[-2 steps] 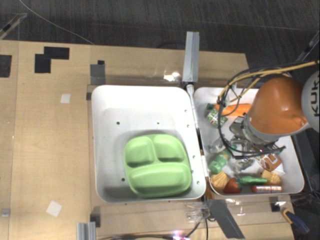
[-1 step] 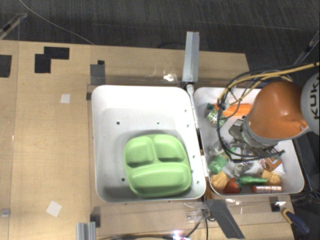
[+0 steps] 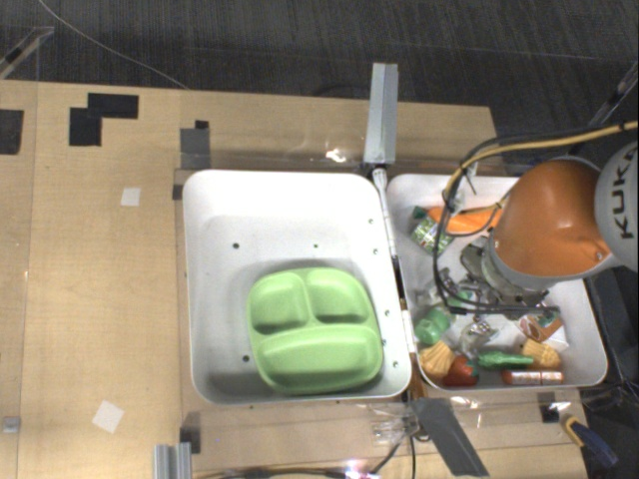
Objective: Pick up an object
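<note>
The right bin (image 3: 596, 352) holds a heap of small objects. An orange piece (image 3: 465, 221) and a green can (image 3: 429, 234) lie at its back left. A green lump (image 3: 434, 323), a straw-coloured brush (image 3: 436, 357), a red ball (image 3: 459, 371), a green pen (image 3: 505, 360) and a red pen (image 3: 529, 375) lie along the front. My gripper (image 3: 494, 292) hangs low over the middle of this bin, under the arm's orange band (image 3: 549, 218), which hides most of it. I see no object held in it.
The left bin (image 3: 230, 218) holds a green divided plate (image 3: 315, 329) at its front right. A grey post (image 3: 381, 113) stands behind the wall between the bins. Cables (image 3: 451, 193) loop from the wrist over the right bin's back.
</note>
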Robot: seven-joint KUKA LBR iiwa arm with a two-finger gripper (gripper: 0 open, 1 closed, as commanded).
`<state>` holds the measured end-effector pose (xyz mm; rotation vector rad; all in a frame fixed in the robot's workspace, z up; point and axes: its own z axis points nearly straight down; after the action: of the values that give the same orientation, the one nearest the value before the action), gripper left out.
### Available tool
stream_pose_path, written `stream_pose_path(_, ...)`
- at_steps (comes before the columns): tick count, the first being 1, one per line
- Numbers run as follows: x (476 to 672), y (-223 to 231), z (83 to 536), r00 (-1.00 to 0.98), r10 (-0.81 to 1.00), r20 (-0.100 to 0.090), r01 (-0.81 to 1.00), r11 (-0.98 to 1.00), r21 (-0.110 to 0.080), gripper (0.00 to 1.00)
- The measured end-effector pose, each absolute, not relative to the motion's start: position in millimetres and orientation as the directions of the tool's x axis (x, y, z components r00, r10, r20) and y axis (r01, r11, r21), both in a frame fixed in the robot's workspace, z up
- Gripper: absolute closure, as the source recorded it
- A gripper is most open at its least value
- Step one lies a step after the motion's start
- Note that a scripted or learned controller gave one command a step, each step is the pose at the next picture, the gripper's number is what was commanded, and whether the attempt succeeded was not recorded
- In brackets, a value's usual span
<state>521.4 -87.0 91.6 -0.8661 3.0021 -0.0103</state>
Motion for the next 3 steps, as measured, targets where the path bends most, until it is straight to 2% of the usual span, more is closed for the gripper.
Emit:
stream_pose_path(1, 512.7, -86, 92, -0.938, -0.345, -0.023, -0.345, 0.939, -0.012, 0.00)
stream_pose_path(3, 581.8, -87, 90, -0.953, -0.304, -0.016, -0.304, 0.953, -0.006, 0.00)
